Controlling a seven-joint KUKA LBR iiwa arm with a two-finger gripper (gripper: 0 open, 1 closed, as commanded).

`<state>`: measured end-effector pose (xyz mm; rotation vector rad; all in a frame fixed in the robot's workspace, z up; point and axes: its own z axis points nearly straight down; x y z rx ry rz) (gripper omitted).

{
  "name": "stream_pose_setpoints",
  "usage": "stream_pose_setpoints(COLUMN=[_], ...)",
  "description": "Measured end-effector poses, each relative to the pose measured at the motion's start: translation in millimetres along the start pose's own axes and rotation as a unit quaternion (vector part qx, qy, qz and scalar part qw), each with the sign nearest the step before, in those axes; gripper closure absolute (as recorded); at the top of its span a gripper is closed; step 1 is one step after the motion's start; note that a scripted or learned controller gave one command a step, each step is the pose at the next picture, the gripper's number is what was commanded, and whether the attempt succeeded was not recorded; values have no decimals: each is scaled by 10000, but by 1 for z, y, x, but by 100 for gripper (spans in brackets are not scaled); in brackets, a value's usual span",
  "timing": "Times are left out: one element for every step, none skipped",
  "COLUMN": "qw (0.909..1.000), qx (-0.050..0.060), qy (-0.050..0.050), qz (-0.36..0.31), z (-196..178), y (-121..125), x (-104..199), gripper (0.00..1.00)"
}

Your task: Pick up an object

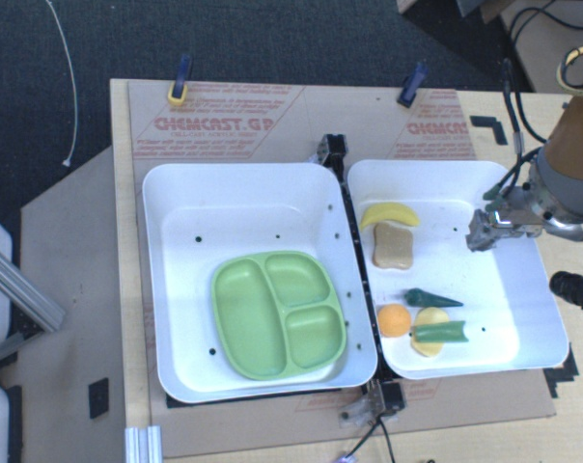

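- Camera view: the end effector hung over the right bin, near its far right side, well apart from every object there; nothing sat between its fingers, and I cannot tell whether they were spread or closed.
- The grey arm entered from the right edge of this view, above the right bin's far right corner.
- Taking the right bin as landmark, all loose objects lay along its left half.
- A yellow banana lay nearest the bin's far left corner, its long axis running left to right with the curve arching away from the camera.
- A tan block lay just in front of the banana, touching or almost touching it.
- A dark green pepper lay nearer the bin's front, long axis left to right, its narrow tip pointing left.
- An orange ball sat by the bin's left wall, just beside the pepper.
- A green-and-yellow piece lay at the bin's front, its green bar running left to right.
- Left of the right bin, the left bin held a green divided plate.
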<state>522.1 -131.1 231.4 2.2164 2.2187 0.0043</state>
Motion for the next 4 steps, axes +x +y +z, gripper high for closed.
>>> stream_pose_setpoints(qw=[10000,10000,10000,10000], qx=[25,43,32,13], qy=[23,20,18,18], qz=[-27,-24,-7,-23], z=[-5,7,17,8], y=[1,11,22,42], x=[55,113,168,223], gripper=[100,100,100,100])
